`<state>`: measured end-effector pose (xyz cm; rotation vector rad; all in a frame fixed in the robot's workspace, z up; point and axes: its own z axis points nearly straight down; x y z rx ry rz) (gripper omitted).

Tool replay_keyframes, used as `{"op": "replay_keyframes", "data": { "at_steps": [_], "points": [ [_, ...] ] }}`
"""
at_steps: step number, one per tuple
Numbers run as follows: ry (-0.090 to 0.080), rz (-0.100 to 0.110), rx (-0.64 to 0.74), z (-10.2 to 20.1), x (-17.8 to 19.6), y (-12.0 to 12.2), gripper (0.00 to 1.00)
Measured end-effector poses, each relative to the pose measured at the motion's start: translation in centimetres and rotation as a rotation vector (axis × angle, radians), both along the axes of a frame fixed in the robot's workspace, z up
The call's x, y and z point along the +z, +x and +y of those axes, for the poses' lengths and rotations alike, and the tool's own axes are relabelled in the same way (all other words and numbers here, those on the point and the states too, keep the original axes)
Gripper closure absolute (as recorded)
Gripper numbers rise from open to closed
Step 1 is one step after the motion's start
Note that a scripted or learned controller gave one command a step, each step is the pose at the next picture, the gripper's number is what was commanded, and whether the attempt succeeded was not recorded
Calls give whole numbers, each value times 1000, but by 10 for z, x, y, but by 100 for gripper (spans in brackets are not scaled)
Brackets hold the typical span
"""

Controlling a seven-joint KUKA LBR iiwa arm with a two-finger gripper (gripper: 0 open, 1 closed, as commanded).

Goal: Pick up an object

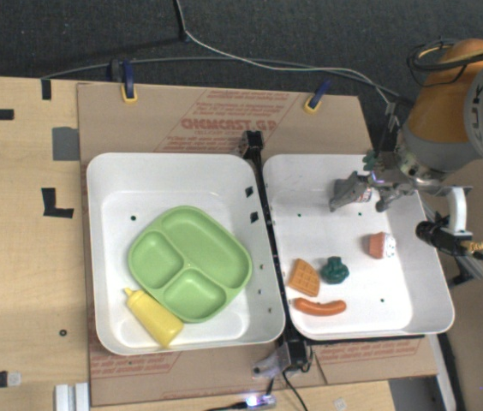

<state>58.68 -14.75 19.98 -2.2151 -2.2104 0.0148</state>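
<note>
In the right bin (421,315) lie an orange waffle piece (304,277), a small dark green toy (336,271), a red sausage (319,307) near the front wall, and a small red-and-white object (379,246) towards the right. My gripper (366,197) hangs over the back part of this bin, above and behind those items. Its two grey fingers (342,193) are spread apart with nothing between them. The closest item is the red-and-white object, just in front of the gripper.
The left bin (104,178) holds a green divided plate (190,264) and a yellow squeeze bottle (152,317) at its front left corner. A black divider (263,204) runs between the bins. Cables cross the dark area behind the bench.
</note>
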Motion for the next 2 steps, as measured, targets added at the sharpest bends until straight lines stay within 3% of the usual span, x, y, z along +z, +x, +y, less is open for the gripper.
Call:
{"op": "replay_keyframes", "data": {
  "at_steps": [1, 2],
  "points": [
    [-2, -14, 4, 0, 8, 3, 0],
    [-2, -9, 4, 10, -41, 3, 0]
  ]
}}
